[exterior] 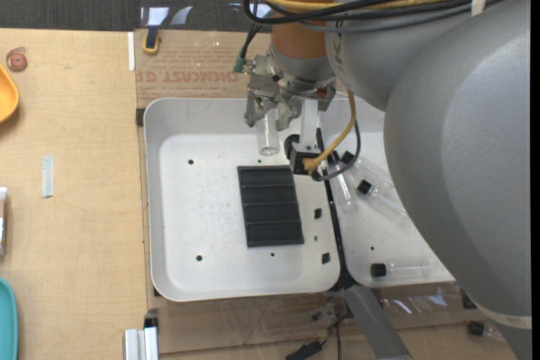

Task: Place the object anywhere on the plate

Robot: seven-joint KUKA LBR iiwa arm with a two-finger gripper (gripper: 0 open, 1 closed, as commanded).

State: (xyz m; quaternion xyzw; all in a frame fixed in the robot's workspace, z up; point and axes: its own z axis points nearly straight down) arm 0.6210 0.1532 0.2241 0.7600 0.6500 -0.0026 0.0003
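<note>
- A black ridged plate is seen lying flat in the left white bin, right of its middle.
- The gripper is held over the far part of that bin, just beyond the plate's far edge.
- A clear tube-like object appears pinched between the fingers, upright.
- Mirrored printed lettering is seen on the cardboard beyond the bin; it cannot be read.
- Clear tubes with black caps lie in the right bin.

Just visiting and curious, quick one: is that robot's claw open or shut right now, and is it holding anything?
Gripper: above the far edge of the left bin; whether it is open, shut or holding something cannot be told.
</note>
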